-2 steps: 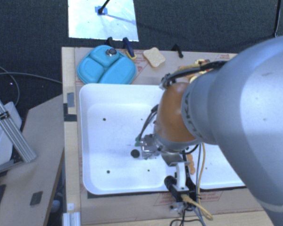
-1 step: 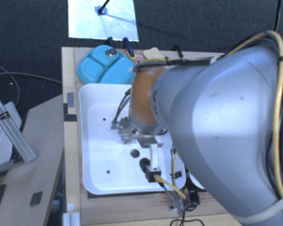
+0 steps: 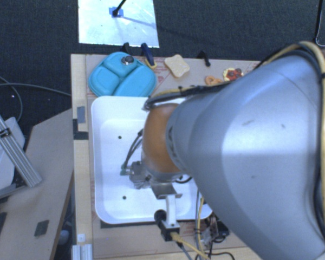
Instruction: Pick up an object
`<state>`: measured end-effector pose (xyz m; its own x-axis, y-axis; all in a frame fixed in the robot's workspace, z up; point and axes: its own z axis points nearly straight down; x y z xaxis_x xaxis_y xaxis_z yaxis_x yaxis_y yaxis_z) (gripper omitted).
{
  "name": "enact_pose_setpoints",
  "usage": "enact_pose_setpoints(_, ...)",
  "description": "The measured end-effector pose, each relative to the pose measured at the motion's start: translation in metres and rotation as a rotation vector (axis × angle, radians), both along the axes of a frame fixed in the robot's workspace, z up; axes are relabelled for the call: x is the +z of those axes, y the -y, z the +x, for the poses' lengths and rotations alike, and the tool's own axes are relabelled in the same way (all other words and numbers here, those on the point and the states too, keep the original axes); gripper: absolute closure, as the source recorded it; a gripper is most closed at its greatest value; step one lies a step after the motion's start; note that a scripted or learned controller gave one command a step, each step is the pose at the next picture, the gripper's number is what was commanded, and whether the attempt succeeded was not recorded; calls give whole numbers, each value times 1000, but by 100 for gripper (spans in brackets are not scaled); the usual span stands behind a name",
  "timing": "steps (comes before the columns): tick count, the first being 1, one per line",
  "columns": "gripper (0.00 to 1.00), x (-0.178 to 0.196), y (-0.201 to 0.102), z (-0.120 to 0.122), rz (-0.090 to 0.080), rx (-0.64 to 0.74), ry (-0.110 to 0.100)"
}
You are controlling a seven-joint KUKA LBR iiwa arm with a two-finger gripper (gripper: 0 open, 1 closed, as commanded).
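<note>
Looming closest to the lens, the grey KUKA arm with its orange wrist band (image 3: 154,140) sweeps in from the right and hides most of the right-hand side, its wrist bent down over the shallow white plastic bin (image 3: 111,145). Its gripper (image 3: 151,184) sits low above the bin's near half, but the wrist hides how the jaws stand, so I cannot tell. Well apart from it, beyond the bin's far rim, lie a light blue divided plastic tray (image 3: 122,76), a tan toast-shaped slice (image 3: 177,65) and what may be small toy food pieces (image 3: 223,77).
</note>
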<state>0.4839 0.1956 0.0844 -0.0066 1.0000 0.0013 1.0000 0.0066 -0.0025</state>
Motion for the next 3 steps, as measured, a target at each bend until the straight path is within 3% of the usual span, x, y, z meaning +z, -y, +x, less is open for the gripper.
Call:
enact_pose_setpoints(1,100,14,70,37,-5,-12,6)
enact_pose_setpoints(2,100,156,99,54,1,-6,20)
enact_pose_setpoints(3,100,50,67,79,-2,-2,-3)
